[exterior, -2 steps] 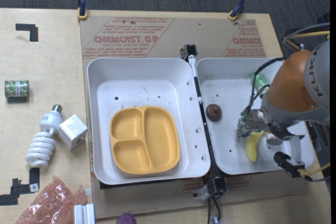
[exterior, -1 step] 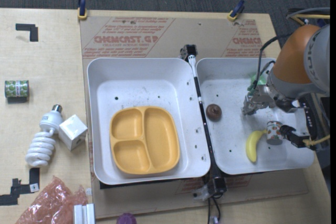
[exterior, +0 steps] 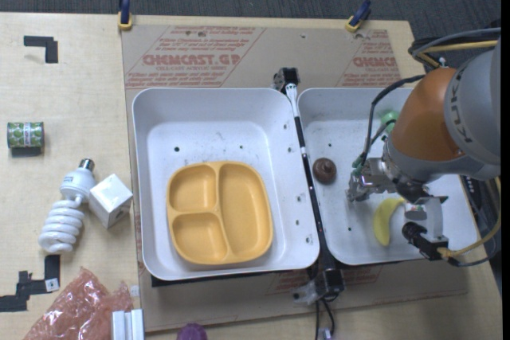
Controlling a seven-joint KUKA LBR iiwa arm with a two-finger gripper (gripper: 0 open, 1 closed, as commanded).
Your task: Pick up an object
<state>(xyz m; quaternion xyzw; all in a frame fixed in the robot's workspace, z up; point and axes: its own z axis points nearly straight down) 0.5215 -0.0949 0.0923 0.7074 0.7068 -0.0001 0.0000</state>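
My gripper (exterior: 360,187) hangs low inside the right bin (exterior: 339,239), at the end of the grey arm with its orange band. A yellow banana-shaped piece (exterior: 385,220) lies just to its lower right, partly under the wrist. A small brown round object (exterior: 323,169) sits to the gripper's left, near the bin's left wall. Something small and green (exterior: 388,119) peeks out behind the arm at the back of this bin. The arm's body hides what lies under the gripper.
The left bin (exterior: 151,131) holds a yellow divided plate (exterior: 219,212). Outside the bins on the left lie a spiral light bulb (exterior: 65,212), a white cube (exterior: 110,199), a green can (exterior: 25,135) and a red mesh bag (exterior: 76,306).
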